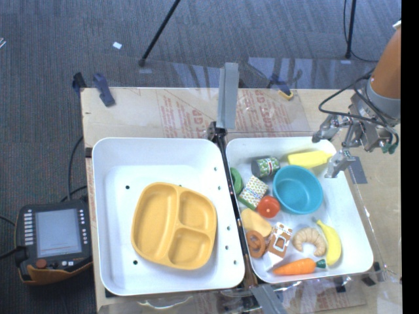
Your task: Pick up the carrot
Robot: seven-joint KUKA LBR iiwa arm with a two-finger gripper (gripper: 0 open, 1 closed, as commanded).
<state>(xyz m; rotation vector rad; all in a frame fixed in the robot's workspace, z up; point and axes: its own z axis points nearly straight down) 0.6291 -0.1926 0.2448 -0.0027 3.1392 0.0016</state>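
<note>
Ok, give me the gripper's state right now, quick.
Two-finger gripper: open, holding nothing, above the right white bin's far corner, well away from the orange carrot.

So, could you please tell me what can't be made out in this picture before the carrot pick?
- End effector, camera view: small and blurred above the right bin's far corner.
- Arm: cut off by the right edge.
- Green item: partly behind the bin's left wall, unidentifiable.
- Carrot: plainly visible, near the front wall.
</note>
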